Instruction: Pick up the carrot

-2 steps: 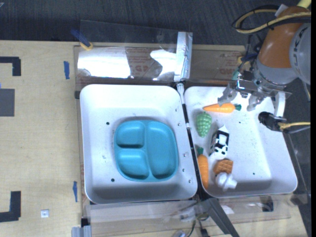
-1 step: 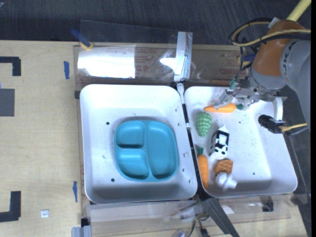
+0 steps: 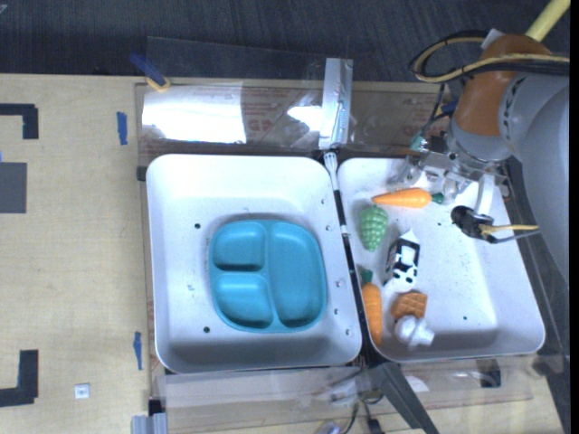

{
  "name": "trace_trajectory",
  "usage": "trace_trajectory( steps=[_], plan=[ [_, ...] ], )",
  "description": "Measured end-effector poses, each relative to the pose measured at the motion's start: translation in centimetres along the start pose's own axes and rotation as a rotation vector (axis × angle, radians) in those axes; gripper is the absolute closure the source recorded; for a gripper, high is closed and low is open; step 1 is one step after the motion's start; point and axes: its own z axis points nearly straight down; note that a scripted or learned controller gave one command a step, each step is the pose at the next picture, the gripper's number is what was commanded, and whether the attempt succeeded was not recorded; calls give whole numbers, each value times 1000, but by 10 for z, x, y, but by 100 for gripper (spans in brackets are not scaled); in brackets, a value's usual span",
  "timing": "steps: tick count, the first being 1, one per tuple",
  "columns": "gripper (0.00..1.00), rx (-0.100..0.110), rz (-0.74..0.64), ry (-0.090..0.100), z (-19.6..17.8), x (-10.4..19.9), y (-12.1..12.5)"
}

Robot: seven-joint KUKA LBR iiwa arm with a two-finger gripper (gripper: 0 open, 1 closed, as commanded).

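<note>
White right bin [image 3: 520, 328], claw [image 3: 437, 184] partly obscured.

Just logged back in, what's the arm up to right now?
The arm is reaching into the right bin from the right, its gripper down at the far end beside a carrot lying there. I can't tell whether it has hold of it. A second carrot lies by the bin's left wall, near a green cob-like toy, a black-and-white toy and an orange-and-white one. The left bin holds a blue divided plate.
</note>
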Motion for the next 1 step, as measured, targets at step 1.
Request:
trace_trajectory(
  steps=[1],
  plan=[
    [0,-16,-337,3,-2,-3,-14]
  ],
)
